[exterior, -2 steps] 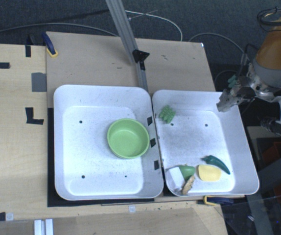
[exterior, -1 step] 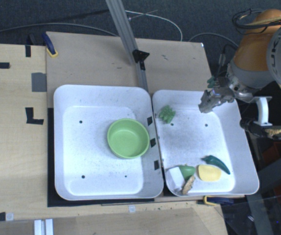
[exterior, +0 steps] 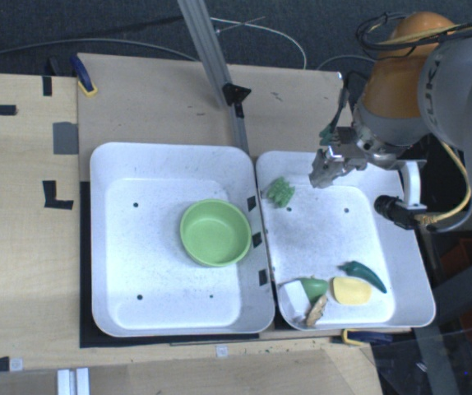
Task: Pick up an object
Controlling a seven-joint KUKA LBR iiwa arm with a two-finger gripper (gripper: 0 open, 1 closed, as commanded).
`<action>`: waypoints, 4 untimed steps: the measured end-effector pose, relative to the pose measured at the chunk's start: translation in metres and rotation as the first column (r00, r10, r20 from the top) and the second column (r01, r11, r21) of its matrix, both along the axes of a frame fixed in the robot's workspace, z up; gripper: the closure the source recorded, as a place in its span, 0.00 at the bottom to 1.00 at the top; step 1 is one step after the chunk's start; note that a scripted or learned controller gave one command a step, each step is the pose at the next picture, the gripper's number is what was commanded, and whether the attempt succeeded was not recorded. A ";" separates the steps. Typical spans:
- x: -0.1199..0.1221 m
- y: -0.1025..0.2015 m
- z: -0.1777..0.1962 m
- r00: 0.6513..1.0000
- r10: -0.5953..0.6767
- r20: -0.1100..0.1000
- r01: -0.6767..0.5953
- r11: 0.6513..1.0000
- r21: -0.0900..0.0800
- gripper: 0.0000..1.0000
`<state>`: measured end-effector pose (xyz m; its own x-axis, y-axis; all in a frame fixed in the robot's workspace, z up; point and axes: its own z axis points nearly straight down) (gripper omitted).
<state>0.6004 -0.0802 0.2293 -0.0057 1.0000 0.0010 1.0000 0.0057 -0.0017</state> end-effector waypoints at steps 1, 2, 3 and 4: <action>0.001 0.063 -0.006 1.000 0.002 0.000 -0.002 1.000 0.000 1.00; -0.005 0.126 -0.003 1.000 0.003 -0.001 -0.003 1.000 0.001 1.00; 0.000 0.176 -0.011 1.000 0.001 -0.001 -0.001 1.000 0.000 1.00; 0.003 0.180 -0.011 1.000 -0.004 0.000 0.004 1.000 -0.001 1.00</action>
<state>0.6038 0.1002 0.2184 -0.0022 1.0000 -0.0003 1.0000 0.0022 -0.0019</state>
